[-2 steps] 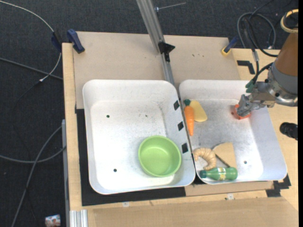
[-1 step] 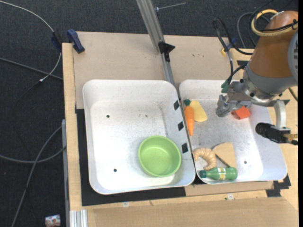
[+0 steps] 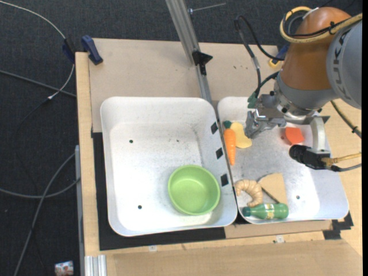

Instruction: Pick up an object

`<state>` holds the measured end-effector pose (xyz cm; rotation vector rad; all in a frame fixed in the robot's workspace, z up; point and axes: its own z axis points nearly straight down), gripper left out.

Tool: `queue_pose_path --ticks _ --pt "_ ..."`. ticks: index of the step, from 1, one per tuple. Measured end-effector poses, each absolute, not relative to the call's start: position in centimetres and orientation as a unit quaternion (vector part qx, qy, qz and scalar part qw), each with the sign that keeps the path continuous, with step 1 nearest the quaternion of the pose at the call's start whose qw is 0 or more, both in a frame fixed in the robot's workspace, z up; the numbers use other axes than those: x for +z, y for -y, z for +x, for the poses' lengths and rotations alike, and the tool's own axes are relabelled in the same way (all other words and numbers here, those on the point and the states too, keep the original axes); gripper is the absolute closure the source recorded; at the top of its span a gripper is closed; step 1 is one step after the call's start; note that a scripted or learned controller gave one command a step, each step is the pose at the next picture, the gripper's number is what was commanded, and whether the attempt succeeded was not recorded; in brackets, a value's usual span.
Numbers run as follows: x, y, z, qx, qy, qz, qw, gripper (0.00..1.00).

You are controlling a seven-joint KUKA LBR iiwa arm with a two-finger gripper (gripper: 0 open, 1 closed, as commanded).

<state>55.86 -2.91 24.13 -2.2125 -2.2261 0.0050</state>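
Note:
My gripper (image 3: 253,125) hangs over the upper left part of the right bin (image 3: 322,194), just above a pale yellow piece (image 3: 242,139). An orange carrot (image 3: 230,145) with a green top lies directly left of it, along the bin's left wall. A red-orange block (image 3: 294,135) sits to the right, partly behind the wrist. Near the front of the same bin lie a tan curled pastry (image 3: 250,190), a tan wedge (image 3: 275,184) and a green bottle (image 3: 265,212) on its side. A green bowl (image 3: 194,189) stands in the left bin (image 3: 144,154).
A slanted metal rail (image 3: 187,33) runs from the top down to the gap between the bins. Black cables (image 3: 313,154) hang off the wrist over the right bin. A blue clamp (image 3: 92,49) sits at the bench's far left corner.

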Motion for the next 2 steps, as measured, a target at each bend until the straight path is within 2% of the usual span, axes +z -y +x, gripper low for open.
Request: queue_pose_path --ticks 1,2 --pt "23.6 -1.9 55.5 0.0017 0.709 -0.705 0.001 1.0" --pt "22.6 -6.9 56.4 0.0022 0.709 -0.705 0.001 1.0"
